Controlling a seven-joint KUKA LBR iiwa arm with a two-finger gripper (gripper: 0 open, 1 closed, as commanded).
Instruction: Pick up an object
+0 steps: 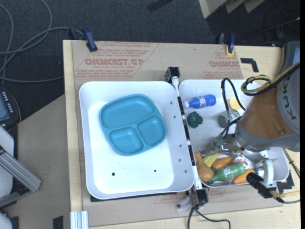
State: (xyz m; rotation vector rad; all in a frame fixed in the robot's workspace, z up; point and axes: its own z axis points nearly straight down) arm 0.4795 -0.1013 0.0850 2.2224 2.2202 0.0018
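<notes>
Couldn't tell what the gripper was doing, the arm's wrist hid it. It was down low over the toy food pile in the right bin. Nothing looked lifted, so the pick seemed unfinished.

I'm looking at my arm now: a fat orange-brown band round it, grey casing below that. White letters "KU" show on the grey shell at the right edge. A black cable loops off the top, with yellowish coiled wire beside it.
</notes>
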